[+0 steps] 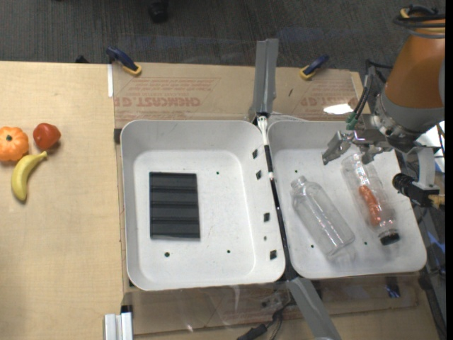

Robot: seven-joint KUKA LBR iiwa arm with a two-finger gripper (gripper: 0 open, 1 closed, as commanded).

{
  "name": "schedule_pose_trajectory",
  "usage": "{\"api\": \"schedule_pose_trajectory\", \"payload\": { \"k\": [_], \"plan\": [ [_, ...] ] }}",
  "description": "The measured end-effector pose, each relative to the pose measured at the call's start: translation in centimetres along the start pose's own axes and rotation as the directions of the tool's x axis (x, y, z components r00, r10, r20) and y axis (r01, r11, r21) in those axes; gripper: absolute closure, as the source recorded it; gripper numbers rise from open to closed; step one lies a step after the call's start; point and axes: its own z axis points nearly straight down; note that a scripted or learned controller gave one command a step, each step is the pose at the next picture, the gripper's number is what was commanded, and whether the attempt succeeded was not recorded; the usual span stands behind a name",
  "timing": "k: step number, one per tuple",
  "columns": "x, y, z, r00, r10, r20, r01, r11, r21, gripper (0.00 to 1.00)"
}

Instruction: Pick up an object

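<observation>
Above the right white bin [417, 259] our two-finger gripper [352, 144] hangs open and empty, so the clear plastic bottle with orange contents [370, 200] still awaits grasping.

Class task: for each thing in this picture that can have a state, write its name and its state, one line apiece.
Gripper: above the right bin, holding nothing.
Clear bottle: on its side in the right bin.
Orange-filled bottle: on its side in the right bin, black cap on.
Black block: flat in the left bin.
Banana: unpeeled, on the table.
</observation>
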Motion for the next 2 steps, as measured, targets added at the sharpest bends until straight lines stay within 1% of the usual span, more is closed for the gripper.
{"api": "schedule_pose_trajectory", "payload": {
  "k": [1, 2],
  "plan": [
    [0.0, 0.0, 0.0, 1.000, 0.000, 0.000, 0.000, 1.000, 0.000, 0.00],
    [-6.4, -3.7, 6.0, 1.000, -0.005, 0.000, 0.005, 1.000, -0.001, 0.00]
  ]
}}
